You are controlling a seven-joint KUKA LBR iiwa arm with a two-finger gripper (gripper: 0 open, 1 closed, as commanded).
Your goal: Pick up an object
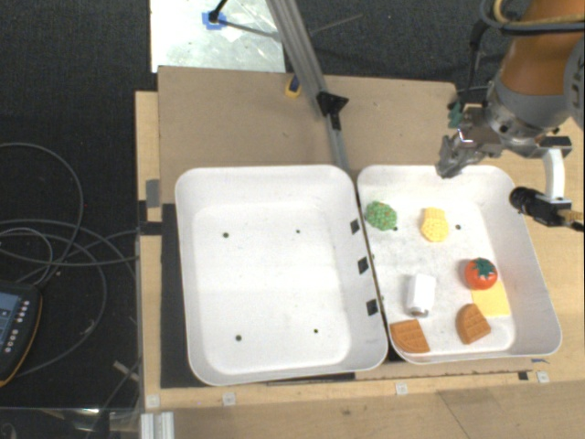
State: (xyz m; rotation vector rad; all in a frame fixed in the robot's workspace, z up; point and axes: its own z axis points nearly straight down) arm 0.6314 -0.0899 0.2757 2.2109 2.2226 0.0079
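Brown cardboard is covering a wooden bench (238,108) that is sitting on dark carpet, seen from above at a slant. At the far left, black cables (55,218) are looping across the carpet, and a dark handheld control pad (14,323) is lying at the edge. Near the top, a shiny grey sheet (215,21) with a scrap of blue tape is lying on the floor, and a grey metal pole (306,58) is slanting down from it toward the bins.

Two shallow white bins are sitting side by side on the bench, touching along their inner edges. The left bin (196,273) is lying to the left of this seam.

The right bin (539,327) is holding seven small toy foods. A green broccoli floret (381,215) is lying near its upper left, and a yellow corn cob (434,224) is lying just to the right of it. Lower down, a small white cylinder (420,292) is lying near the middle, and an orange waffle piece (410,337) is lying below it at the front rim. Another orange biscuit-like piece (472,323) is lying further right, beside a flat yellow cheese slice (494,300). A red tomato (481,273) with a green top is touching the upper edge of that slice.

At the upper right, the grey and orange arm is reaching in, and its gripper (452,161) is hanging over the bin's far rim, well apart from every toy. Whether its fingers are parted or closed cannot be told from this angle.
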